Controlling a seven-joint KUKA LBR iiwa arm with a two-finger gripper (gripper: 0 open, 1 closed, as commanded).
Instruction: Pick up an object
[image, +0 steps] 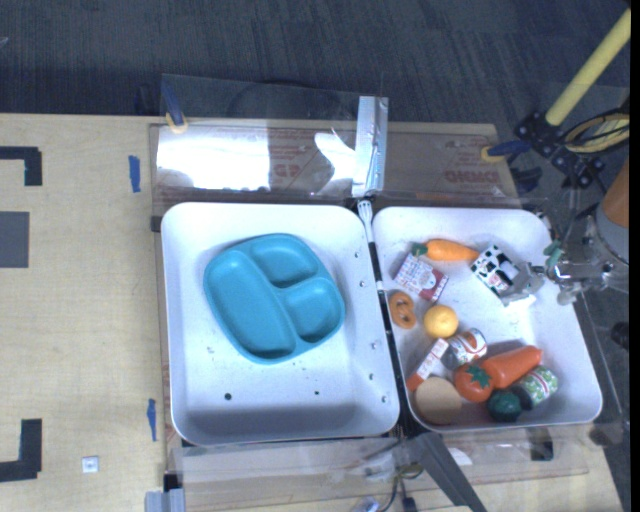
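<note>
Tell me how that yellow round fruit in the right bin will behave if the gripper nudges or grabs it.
The yellow fruit looks near-spherical, so a nudge would probably roll it toward the small orange piece or the packet close by. Its smooth, curved skin may slip from two fingers unless gripped across the middle. It is probably a light toy.

Toy foods lie clustered in the right bin (590, 385); carrot (449, 251) uppermost, lemon (441, 321) central, tomato (474, 382) lower.

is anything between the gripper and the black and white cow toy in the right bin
Nothing visible does. The gripper is at the right bin's upper right, directly beside the cow toy, with no other item between them.
</note>
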